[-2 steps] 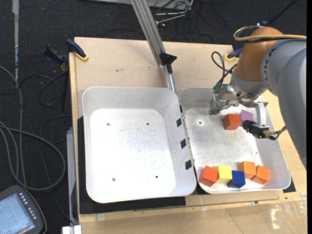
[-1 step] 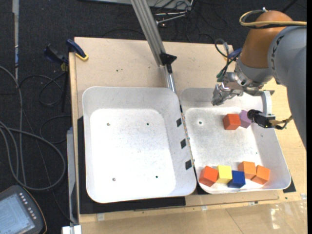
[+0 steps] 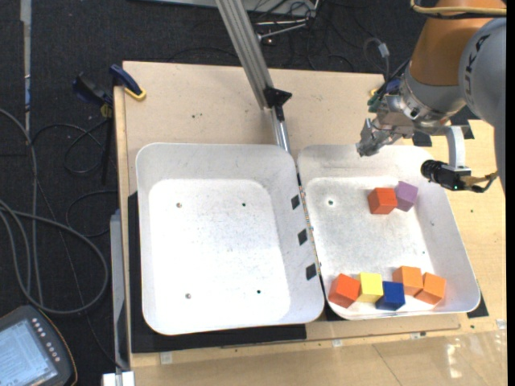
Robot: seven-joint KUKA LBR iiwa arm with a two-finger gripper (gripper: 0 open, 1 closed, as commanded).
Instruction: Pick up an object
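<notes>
Camera view, arm [image 3: 451, 47] cropped (right edge), fingers [image 3: 372, 145] blurred

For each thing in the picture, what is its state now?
tool: above the right bin's far edge, holding nothing visible
right bin: holds seven blocks
orange block: touching purple block
blue block: in near row, against yellow block
left bin: lying flat

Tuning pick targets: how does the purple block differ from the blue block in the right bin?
The purple block is pale purple; the blue block is deep blue. The purple block sits toward the bin's far side, touching one orange block; the blue block sits in the near-edge row beside the yellow block. Both are small cubes in the right bin.
</notes>
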